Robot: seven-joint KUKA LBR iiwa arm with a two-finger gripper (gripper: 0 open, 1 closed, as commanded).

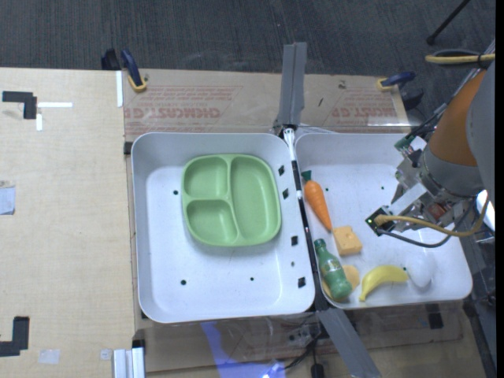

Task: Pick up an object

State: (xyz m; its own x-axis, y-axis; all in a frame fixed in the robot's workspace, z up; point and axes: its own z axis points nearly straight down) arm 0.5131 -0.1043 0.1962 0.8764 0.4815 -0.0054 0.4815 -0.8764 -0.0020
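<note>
In the right bin (354, 160) an orange carrot (317, 202) lies along the left wall. A yellow cheese cube (348, 240) sits just below it. A green bottle (331, 269) lies at the front left corner, with a small pale yellow piece (351, 275) beside it. A banana (383, 279) rests near the front edge, and a white rounded object (423, 275) lies to its right. My gripper (431, 205) hangs over the right side of this bin, above and right of the banana, apart from every object.
The left bin (157, 274) holds a green divided plate (231, 200) in its upper middle. A grey divider post (293, 85) stands at the back between the bins. Wooden bench surface (63, 211) stretches to the left.
</note>
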